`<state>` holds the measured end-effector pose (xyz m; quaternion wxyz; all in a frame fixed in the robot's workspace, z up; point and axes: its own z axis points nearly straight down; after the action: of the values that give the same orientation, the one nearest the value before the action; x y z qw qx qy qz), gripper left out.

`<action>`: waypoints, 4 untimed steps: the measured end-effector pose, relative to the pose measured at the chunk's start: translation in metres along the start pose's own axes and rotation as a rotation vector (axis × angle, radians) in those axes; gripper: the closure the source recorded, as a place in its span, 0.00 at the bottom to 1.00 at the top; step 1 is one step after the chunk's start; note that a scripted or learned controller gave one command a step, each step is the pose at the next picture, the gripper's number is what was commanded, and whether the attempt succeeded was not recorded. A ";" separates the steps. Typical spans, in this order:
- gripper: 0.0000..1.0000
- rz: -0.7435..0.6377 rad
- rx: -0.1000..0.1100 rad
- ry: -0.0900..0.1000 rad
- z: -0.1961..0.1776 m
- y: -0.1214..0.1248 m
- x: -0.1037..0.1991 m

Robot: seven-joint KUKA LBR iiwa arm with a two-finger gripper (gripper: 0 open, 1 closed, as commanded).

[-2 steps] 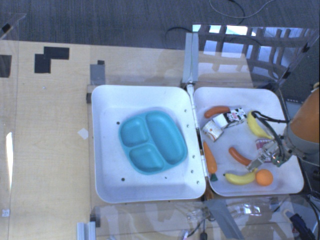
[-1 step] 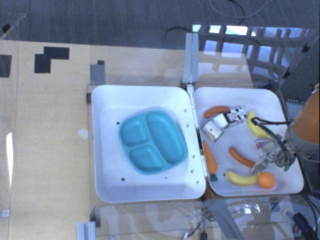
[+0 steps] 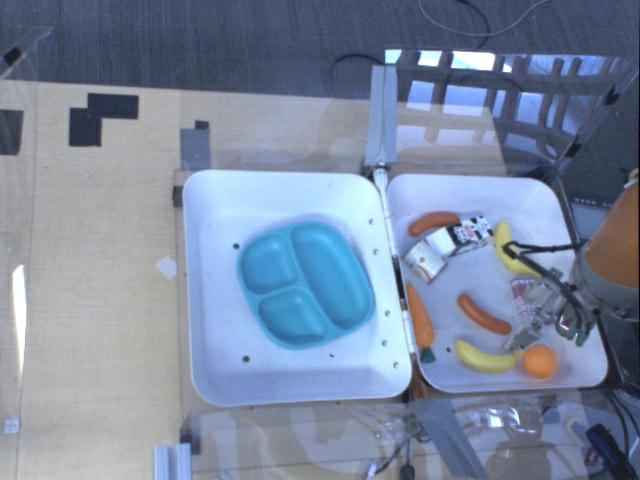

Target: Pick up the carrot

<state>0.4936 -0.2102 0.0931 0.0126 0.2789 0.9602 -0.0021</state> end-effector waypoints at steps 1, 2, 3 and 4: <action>0.00 -0.271 0.000 -0.002 -0.002 0.000 -0.001; 0.00 -0.417 -0.005 -0.001 0.000 0.005 0.001; 0.00 -0.553 -0.006 0.001 0.001 0.005 0.001; 0.00 -0.662 -0.007 0.002 0.002 0.006 0.002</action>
<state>0.4953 -0.2046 0.0914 0.0113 -0.0484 0.9988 -0.0024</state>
